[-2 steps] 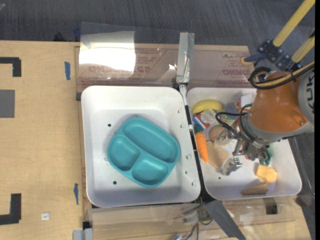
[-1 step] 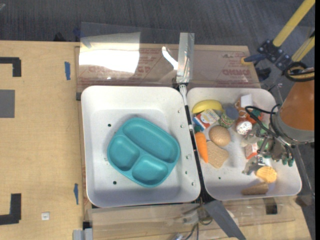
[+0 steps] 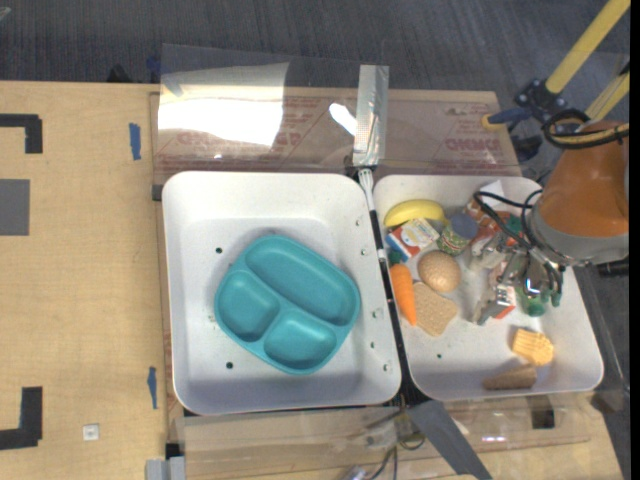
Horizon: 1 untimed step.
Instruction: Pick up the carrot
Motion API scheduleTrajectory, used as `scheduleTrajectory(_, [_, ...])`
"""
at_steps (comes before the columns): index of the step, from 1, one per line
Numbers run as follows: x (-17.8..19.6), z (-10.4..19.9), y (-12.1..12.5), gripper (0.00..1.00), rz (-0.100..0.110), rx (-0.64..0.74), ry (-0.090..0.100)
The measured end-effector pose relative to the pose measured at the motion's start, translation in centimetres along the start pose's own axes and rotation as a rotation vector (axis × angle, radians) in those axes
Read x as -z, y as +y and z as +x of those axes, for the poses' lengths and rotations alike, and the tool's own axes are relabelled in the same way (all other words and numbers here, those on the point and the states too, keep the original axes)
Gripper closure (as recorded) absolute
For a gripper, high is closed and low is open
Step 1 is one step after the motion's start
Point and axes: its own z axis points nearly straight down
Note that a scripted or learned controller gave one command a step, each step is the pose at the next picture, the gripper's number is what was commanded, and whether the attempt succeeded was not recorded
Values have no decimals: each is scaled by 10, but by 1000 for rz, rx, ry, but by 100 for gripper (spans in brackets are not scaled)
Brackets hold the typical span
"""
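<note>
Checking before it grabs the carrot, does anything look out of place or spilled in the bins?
Nothing stands out. The carrot lies in the right bin by its left wall, beside the other toy food. The teal tray sits askew in the left bin.

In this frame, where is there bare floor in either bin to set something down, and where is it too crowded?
Left bin: bare floor borders the teal divided plate on all sides, widest toward the far wall. Right bin: a bare patch between the cracker, yellow piece and brown piece. Crowded around the carrot, egg, banana and gripper.

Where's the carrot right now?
The carrot lies in the right bin, against its left wall, just left of the egg and the cracker.
</note>
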Motion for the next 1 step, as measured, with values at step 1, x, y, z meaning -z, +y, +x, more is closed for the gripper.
scheduleTrajectory(1, [1, 73, -20, 0, 0, 162, 1])
